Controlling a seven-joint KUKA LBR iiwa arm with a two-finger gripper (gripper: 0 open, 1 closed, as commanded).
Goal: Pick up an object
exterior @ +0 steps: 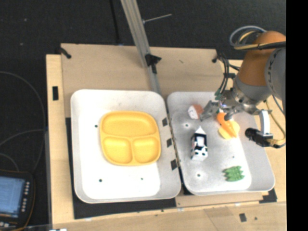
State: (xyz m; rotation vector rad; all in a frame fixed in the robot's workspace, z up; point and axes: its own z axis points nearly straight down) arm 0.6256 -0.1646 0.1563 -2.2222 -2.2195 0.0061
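The arm [257,71] enters from the upper right, its gripper [219,110] low over the right bin [255,172]. Whether the claw is open or closed cannot be told. An orange piece [228,128] lies just below it, a pale round piece [194,112] to its left. Mid-bin stands a cow [198,146]; lower right, a green toy [234,173]. The left bin [86,177] holds a yellow tray [129,137].

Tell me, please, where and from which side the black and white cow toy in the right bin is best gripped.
Grip the cow toy across its narrow middle, coming straight down from above. It looks longer up and down the view than across, so closing across the short width should fit best. Bare floor of the right bin lies on both sides, leaving room for the end effector.
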